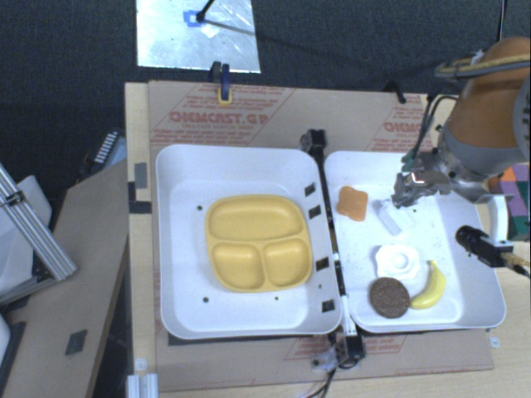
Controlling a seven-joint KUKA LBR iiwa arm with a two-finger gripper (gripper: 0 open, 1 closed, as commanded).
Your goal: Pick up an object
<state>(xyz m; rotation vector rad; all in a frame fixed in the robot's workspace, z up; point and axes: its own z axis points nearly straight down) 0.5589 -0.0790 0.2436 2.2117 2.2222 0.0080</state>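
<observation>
At the near edge of the right bin [485, 305] lie a brown cookie [389, 297] and a banana [430, 286] just beside it, with a fried egg [396, 262] touching the cookie's far side. Farther back sit a small pale block [388, 216] and an orange piece [353, 203], apart from each other. The tool [406, 191] hangs over the back of this bin, close to the pale block; whether it is wide or narrow cannot be told from here, and nothing shows between its tips.

The pale block looks the likeliest target, being nearest the tool. To do this well, the tool should centre over the block, turn to span its short side, and come straight down so it does not nudge the block toward the orange piece. The block is small and smooth, so it may slip.

The left bin [178, 222] holds a yellow divided tray [255, 241]. Both bins rest on a cardboard-covered surface [249, 110], clamped at the back. Beyond it lies dark carpet with a shiny sheet [166, 23].
</observation>
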